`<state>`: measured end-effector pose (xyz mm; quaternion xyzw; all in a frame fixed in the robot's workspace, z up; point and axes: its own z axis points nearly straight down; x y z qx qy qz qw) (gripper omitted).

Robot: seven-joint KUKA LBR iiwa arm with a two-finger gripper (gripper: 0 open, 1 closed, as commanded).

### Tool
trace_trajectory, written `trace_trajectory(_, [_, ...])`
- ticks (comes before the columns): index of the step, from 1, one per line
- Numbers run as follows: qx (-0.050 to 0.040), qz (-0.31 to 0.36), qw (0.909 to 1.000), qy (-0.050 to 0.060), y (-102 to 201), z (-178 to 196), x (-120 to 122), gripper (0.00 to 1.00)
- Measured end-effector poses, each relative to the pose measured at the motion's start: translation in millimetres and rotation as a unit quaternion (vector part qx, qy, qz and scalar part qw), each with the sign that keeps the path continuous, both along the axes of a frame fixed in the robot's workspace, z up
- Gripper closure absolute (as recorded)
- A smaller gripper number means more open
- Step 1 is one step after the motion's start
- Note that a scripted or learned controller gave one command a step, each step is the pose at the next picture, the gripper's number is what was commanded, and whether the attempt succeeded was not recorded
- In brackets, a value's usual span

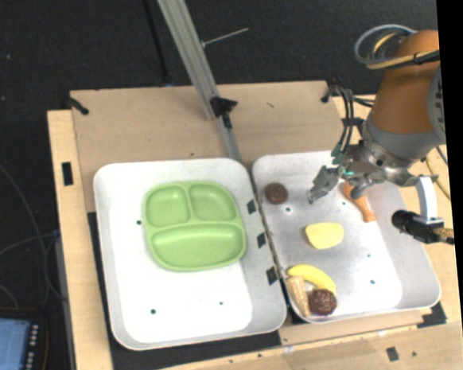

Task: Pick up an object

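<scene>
My gripper hangs over the back of the right bin with its fingers spread open. Nothing is held between them. An orange carrot-like piece lies just under and to the right of the gripper, its upper end partly hidden by it. A brown round piece sits to the gripper's left. A pale yellow piece rests in the bin's middle. At the front left corner lie a banana, a dark maroon ball and a tan piece.
The left bin holds a green divided plate. A slanted metal pole rises behind the gap between the bins. Bare white floor shows at the right bin's front right.
</scene>
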<state>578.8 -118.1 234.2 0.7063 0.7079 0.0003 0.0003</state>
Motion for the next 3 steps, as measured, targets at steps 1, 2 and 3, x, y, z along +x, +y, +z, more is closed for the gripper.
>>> trace_trajectory(1, [0.0,0.0,1.0,0.0,-0.1,0.1,0.0,0.0])
trace_trajectory(2, [-0.0007,-0.002,1.0,0.002,-4.0,-42.9,2.8,0.0])
trace_trajectory(3, [-0.0006,-0.002,1.0,0.003,-11.8,-103.3,-2.1,0.0])
